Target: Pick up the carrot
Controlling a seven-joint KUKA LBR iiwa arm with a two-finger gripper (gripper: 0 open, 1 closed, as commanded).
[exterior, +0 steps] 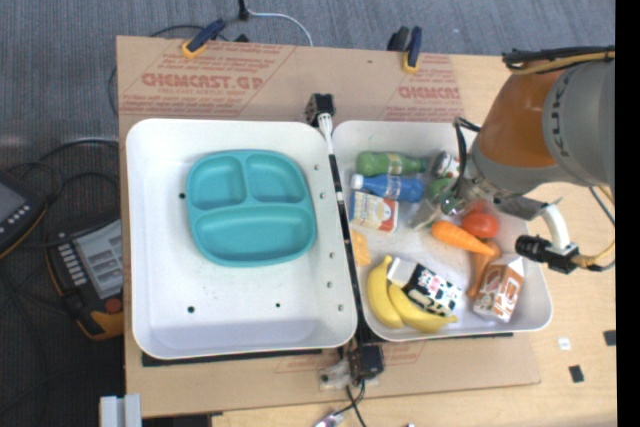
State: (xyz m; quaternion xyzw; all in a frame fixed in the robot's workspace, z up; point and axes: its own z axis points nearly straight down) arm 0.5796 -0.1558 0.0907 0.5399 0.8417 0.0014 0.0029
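two shallow white bins sit side by side on the brown cardboard-topped counter (pixel 160 80). the left bin (pixel 160 315) holds a teal plastic divided plate (pixel 252 207). the right bin (pixel 535 310) holds the orange tapered carrot (pixel 462 237) near its right-hand middle, just beside a red tomato (pixel 481 222), with a yellow banana (pixel 398 302) toward the near edge and a green bottle (pixel 390 162) toward the far edge. the grey arm's fingers (pixel 450 198) hang just left of the tomato; i cannot tell if they are open or closed.
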